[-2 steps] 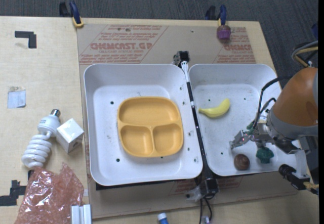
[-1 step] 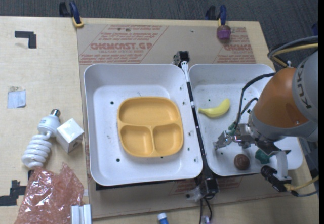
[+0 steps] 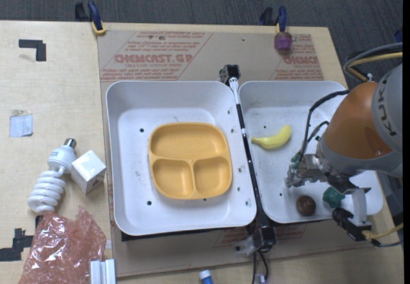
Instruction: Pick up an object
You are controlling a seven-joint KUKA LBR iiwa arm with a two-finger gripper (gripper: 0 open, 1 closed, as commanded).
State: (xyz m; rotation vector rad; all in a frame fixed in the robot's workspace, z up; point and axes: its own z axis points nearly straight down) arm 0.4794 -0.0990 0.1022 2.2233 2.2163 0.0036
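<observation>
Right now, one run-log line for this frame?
claw over right white bin | fingers: cannot tell | small dark brown round object beside claw, ungrasped | yellow banana upper bin | yellow divided plate left bin

The brown board (image 3: 160, 52) reads "CHEMCAST GP" (red, repeated).

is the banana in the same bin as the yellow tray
No, the banana lies in the right bin, while the yellow tray sits in the left bin.
</observation>
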